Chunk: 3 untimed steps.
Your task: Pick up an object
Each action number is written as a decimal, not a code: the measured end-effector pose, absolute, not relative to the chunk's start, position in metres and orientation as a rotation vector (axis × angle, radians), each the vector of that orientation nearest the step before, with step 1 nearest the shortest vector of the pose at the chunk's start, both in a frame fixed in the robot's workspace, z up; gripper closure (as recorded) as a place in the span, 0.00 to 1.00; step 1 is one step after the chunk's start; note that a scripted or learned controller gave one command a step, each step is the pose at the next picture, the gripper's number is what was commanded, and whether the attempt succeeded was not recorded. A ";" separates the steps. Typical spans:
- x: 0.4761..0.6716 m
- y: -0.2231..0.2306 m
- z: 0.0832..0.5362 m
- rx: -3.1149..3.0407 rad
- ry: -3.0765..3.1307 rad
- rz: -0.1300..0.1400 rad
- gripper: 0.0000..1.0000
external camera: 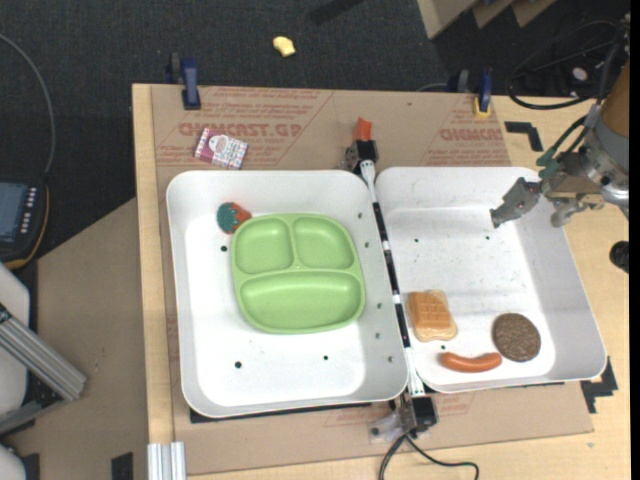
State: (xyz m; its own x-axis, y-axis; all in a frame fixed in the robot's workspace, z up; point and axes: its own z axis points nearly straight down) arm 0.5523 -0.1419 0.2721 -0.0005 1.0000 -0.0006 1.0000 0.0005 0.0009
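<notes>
The bench (300,113) carries two white bins, and the risks run by size. The left bin (200,368) holds a green divided plate (297,271) too wide and flat for two fingers, with a small round toy (234,216) pressed against its rim. In the right bin (480,238), a waffle (433,315), a brown patty (516,336) and a sausage (470,362) cluster near the front wall, so a descent there could clip that wall or nudge a neighbour. The end effector (520,203) hangs over the right bin's far corner, well apart from them, grasping nothing; whether it is released or clenched I cannot tell.
</notes>
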 end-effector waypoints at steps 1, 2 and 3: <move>0.517 -0.089 0.169 2.225 2.233 -0.007 0.00; 0.503 -0.098 0.100 2.212 2.215 0.014 0.00; 0.601 -0.177 0.105 2.211 2.211 0.008 0.00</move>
